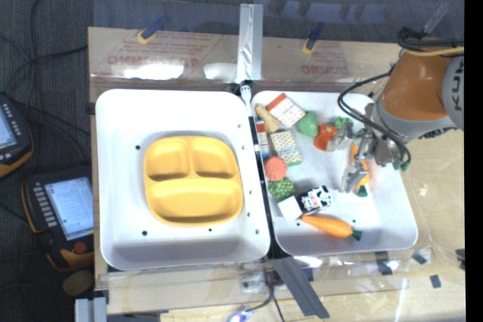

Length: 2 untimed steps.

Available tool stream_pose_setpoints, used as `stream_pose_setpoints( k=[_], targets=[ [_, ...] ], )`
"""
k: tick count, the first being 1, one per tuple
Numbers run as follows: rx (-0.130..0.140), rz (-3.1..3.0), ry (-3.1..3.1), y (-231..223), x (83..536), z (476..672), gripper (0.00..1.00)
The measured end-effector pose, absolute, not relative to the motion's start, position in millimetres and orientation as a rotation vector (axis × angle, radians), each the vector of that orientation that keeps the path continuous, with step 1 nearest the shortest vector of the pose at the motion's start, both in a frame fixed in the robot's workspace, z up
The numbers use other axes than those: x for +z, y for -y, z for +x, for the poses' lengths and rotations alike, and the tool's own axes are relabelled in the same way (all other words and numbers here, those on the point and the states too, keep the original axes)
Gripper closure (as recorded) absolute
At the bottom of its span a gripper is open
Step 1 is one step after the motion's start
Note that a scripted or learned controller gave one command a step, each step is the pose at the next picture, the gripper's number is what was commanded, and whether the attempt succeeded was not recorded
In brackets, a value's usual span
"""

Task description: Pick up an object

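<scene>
The table (423, 185) is carrying two white bins side by side, and the left bin (121, 162) is holding a yellow divided tray (194, 179) in its middle. The right bin (392, 219) is where the action is sitting: a scatter of small toys. The arm (419, 90), grey with its orange band, is reaching in over the table's right edge and hanging above the right side of that bin. Down at its end the tool (361, 171) is pointing into the bin, and something orange is showing right at its tips, but whether the tips are spread or pinching it is too small and blurred to tell. The likeliest target, judging from here, is the carrot (328, 224), lying toward the table's front edge, just front-left of the tool, long axis running nearly left to right. Beside it, a black-and-white cow block (316, 199); further back, a red piece (325, 136), a green piece (307, 124), a pink ball (275, 167).
</scene>
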<state>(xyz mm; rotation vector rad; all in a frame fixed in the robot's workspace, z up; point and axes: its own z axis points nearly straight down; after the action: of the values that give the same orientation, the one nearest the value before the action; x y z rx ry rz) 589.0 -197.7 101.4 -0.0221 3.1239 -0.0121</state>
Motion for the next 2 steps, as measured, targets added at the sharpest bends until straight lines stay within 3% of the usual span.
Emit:
stream_pose_setpoints(
  k=[1,2],
  targets=[
    [0.000,0.064,-3.128,198,90,580.9,0.00],
    [-0.004,0.061,-3.122,197,101,583.2,1.00]
  ],
)
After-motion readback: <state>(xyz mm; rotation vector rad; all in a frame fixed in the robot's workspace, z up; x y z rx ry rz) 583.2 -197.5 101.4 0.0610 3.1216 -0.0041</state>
